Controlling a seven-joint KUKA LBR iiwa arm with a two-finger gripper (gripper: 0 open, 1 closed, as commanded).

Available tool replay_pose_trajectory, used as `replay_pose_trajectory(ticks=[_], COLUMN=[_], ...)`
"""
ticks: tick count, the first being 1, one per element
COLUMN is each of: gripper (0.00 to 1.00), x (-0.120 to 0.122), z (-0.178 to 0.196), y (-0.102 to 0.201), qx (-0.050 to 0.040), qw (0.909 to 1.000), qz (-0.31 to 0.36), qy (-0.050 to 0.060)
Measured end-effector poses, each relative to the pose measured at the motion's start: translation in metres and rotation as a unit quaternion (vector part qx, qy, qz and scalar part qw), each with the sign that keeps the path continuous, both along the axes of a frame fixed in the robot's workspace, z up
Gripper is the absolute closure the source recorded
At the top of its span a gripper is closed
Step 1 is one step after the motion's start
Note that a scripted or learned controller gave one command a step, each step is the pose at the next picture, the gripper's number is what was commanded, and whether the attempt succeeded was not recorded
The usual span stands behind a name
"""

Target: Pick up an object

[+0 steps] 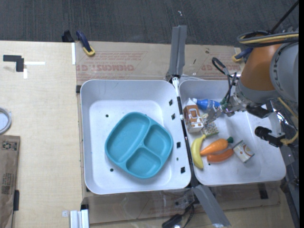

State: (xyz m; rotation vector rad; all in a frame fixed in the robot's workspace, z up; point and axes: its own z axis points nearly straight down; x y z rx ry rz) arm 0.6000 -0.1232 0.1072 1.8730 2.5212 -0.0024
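Red printed lettering runs along the cardboard sheet (142, 61) lying behind the two bins, seen upside down and too blurred to read with certainty. A brown paper bag (8, 167) at the table's left edge carries a small dark recycling-style mark, not legible as text.

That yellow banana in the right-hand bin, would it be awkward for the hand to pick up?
Probably somewhat. The banana is curved and looks smooth, so it may slip or swivel between fingers. It looks like a toy, so likely light and stiff. It lies against the carrot, so a grab or push would probably nudge that too.
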Motion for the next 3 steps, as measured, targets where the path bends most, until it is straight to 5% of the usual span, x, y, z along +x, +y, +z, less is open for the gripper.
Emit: replay_pose_trajectory(ticks=[1,2,3], gripper=[1.0,0.0,1.0], x=[0.0006,0.0005,0.0009], z=[0.0094,0.0093,0.0184], y=[-0.0006,-0.0005,-0.0015], qx=[-0.0007,-0.0007,-0.0013], qw=[1.0,1.0,1.0], qz=[0.001,0.001,0.001], qy=[0.0,0.0,-0.001])
